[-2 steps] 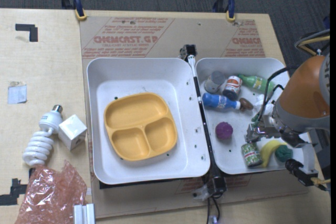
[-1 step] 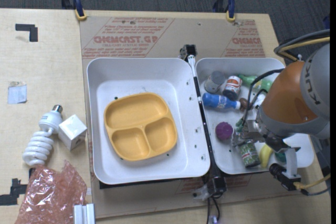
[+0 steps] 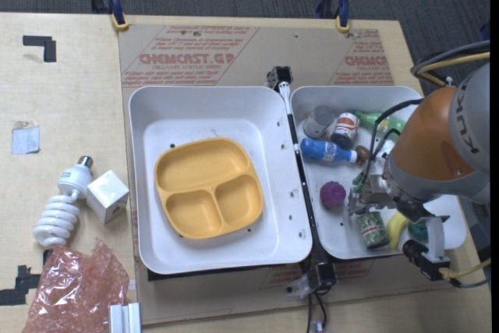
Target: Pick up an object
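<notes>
- Camera view: the grey arm's two-finger gripper [image 3: 366, 203] is down in the right white bin [image 3: 327, 238]; whether it is open or closed cannot be told.
- A small green-labelled can [image 3: 372, 230] lies just below it, a purple ball [image 3: 333, 194] just to its left.
- The left white bin [image 3: 148, 191] holds a yellow divided plastic tray [image 3: 209, 187].

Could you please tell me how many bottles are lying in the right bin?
2 that I can make out: a blue bottle near the divider, and a green bottle at the far side beside the arm, which may hide others.
</notes>
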`<act>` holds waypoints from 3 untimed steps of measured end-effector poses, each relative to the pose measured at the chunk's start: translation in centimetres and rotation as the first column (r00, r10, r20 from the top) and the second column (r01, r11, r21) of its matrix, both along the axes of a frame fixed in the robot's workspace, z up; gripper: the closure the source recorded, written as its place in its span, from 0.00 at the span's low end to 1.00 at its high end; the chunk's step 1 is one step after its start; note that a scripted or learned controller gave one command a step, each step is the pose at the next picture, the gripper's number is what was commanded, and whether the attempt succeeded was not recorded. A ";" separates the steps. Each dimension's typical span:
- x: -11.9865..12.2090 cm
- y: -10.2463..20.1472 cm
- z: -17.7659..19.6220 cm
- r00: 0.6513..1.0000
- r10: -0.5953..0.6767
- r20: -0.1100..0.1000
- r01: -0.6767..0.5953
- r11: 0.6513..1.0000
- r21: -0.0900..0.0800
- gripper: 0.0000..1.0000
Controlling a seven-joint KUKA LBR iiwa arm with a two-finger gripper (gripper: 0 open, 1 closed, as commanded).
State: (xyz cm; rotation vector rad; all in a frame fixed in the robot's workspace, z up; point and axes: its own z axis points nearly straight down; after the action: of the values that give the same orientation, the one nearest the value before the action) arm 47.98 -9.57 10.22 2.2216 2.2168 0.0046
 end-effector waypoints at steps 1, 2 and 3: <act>0.6 7.3 9.0 1.000 0.004 -0.002 -0.004 1.000 0.000 1.00; 0.6 7.3 9.0 1.000 0.005 -0.002 -0.005 1.000 0.000 0.00; 0.6 7.3 9.0 1.000 0.004 -0.002 -0.004 1.000 0.000 0.00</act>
State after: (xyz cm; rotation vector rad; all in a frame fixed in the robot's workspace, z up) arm 48.57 -2.30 19.25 2.2176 2.2227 0.0014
